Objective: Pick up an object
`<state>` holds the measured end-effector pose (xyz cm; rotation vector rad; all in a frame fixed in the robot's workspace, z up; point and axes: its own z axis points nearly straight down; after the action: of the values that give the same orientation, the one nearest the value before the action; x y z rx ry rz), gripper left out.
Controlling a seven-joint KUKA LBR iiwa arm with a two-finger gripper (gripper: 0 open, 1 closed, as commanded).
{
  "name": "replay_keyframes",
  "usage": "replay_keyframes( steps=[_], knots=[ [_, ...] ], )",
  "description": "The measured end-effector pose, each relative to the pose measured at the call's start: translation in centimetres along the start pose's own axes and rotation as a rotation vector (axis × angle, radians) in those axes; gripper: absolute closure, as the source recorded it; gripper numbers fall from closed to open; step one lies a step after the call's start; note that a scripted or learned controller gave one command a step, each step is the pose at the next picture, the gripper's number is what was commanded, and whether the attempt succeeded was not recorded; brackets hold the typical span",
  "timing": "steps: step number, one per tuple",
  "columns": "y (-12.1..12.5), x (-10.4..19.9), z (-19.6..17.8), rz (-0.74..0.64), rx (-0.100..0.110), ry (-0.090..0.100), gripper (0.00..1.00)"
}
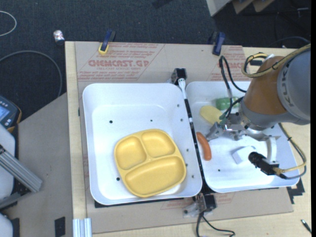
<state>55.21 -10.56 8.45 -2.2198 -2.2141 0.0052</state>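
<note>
My gripper (pixel 228 130) hangs low in the right bin (pixel 256 181), under the grey and orange wrist. An orange sausage-shaped toy (pixel 204 145) lies just left of it, near the bin's left wall. Just above the gripper, toward the back, lies a pale yellow piece (pixel 210 114), and a green piece (pixel 223 103) sits behind that. A small white block (pixel 239 155) rests on the bin floor in front of the gripper. The wrist hides what lies directly beneath it.
A yellow divided plate (pixel 149 162) lies in the left bin (pixel 98 112), toward its front. A black cable fitting (pixel 261 163) juts out from the arm over the right bin's front. The ridge between the bins runs next to the sausage.
</note>
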Motion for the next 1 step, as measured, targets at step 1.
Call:
replay_keyframes(
  steps=[1],
  knots=[
    [-0.99, 9.17, -10.58, -0.011, -0.015, 0.0, 0.0]
  ],
)
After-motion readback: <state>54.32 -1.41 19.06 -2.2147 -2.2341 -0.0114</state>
